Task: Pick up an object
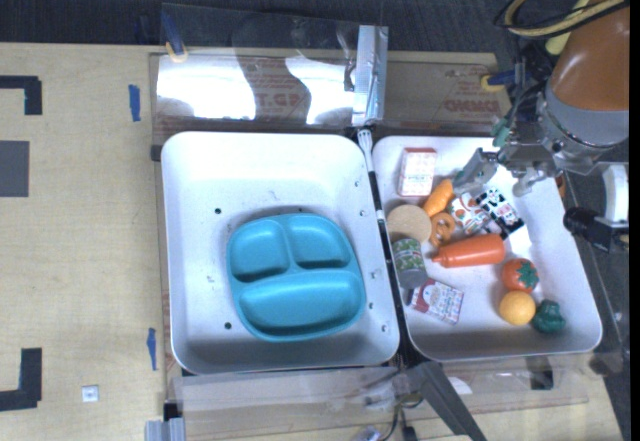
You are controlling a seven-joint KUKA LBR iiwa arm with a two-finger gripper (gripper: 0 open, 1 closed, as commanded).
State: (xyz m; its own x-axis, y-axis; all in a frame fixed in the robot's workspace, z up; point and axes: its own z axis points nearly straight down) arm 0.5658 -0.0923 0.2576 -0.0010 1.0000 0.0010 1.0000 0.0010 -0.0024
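Note:
My gripper hangs over the back of the right bin, open, with nothing between its fingers. Just below it lies a black-and-white patterned item. To its left are a small orange carrot and a white and pink box. Further forward lie a large carrot, a round tan cookie, a small can, a flat packet, a tomato, an orange and a green broccoli piece.
The left bin holds a blue divided plate. A clear panel and a metal post stand behind the bins. The arm's orange band and cables sit at the upper right.

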